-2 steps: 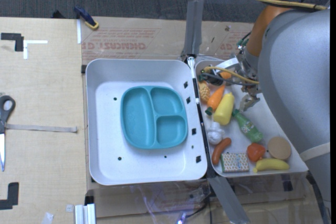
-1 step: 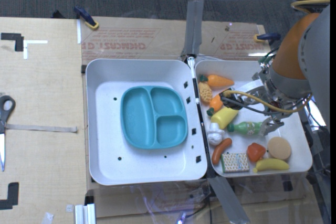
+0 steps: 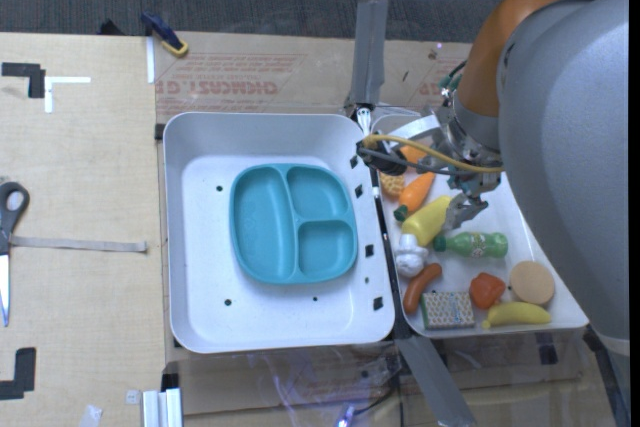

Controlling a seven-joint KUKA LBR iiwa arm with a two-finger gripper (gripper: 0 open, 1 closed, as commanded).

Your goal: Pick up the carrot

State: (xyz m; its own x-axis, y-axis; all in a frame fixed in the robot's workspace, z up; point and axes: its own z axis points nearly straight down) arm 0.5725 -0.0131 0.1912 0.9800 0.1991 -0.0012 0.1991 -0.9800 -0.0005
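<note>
camera view: the carrot (image 3: 417,190) lies in the right bin (image 3: 560,300), just left of the gripper (image 3: 463,211); jaw opening cannot be told.

The grey arm (image 3: 570,135) covers the right white bin's (image 3: 560,307) far side; the orange carrot's (image 3: 417,190) upper end hides under the pincer's (image 3: 462,211) cables.

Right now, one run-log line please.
carrot: in right bin, beside yellow pepper | pincer: low over bin, right of carrot | not gripped

Gripper (image 3: 466,209) over R bin (image 3: 560,310), just beside carrot (image 3: 417,190); teal tray (image 3: 294,222) in L bin (image 3: 190,245).
</note>
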